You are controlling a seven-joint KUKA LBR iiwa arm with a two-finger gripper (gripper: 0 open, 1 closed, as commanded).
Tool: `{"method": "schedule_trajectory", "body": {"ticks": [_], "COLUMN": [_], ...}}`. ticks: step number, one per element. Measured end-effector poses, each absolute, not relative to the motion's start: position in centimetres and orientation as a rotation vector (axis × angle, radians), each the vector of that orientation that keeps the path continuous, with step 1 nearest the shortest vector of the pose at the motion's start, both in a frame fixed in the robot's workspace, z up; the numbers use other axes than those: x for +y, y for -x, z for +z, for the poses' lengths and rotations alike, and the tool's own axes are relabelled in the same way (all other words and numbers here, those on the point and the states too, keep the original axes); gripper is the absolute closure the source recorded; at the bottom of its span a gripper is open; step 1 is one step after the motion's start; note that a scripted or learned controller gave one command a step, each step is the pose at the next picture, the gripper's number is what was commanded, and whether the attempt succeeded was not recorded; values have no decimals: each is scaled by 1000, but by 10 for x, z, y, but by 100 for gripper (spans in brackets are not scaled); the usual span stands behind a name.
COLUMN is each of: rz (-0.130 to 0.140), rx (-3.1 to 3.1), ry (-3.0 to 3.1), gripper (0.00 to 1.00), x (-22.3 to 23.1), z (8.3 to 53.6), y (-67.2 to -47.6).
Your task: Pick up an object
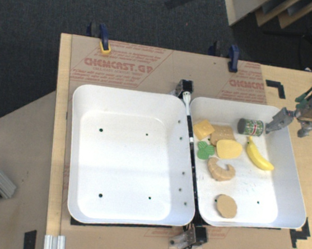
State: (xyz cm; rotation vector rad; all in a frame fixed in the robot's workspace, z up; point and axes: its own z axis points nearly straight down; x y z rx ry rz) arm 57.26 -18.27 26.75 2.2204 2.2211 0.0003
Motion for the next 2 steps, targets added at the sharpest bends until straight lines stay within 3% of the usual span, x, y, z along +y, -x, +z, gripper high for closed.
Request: {"method": "schedule_trajectory", "body": {"ticks": [1, 2], "rz": [-4, 1], "rx": [2233, 2223], "ry": [-2222, -2221], "gripper": [0, 0], "x": [-124, -95], "z": [167, 83], "y": [-574, -576]}}
